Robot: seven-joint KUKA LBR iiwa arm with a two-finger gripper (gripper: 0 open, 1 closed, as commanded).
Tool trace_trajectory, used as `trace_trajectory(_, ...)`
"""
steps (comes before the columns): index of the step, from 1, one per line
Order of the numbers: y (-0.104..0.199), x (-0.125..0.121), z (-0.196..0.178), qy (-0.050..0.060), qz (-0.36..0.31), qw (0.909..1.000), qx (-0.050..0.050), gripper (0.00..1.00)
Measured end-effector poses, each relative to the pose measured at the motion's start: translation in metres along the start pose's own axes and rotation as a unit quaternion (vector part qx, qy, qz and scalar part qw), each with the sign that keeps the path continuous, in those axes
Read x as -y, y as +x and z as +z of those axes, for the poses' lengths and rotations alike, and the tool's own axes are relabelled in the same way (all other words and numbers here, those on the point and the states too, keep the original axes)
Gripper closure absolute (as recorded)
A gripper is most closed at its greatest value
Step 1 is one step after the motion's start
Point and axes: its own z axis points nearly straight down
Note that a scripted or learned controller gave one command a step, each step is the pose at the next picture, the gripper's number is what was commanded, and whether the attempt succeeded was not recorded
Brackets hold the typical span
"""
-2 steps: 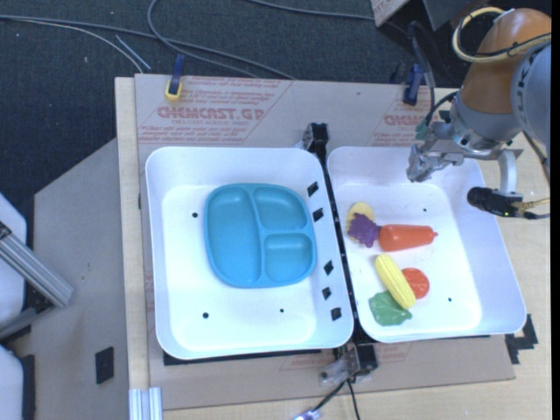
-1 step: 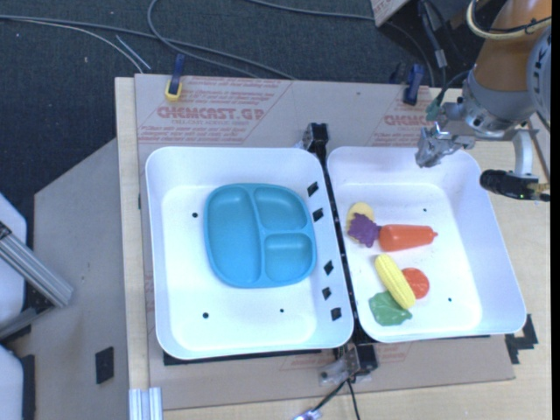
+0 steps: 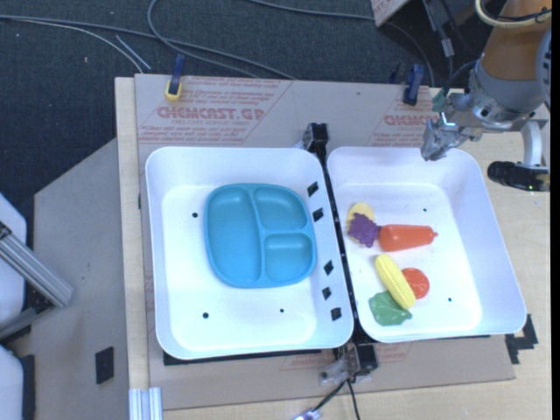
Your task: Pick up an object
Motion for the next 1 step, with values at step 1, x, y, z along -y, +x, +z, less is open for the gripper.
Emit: trace_trajectory(1,0.0607,-0.0001,-0.0079,0.002,-0.003,1.0000,-0.002,1.00)
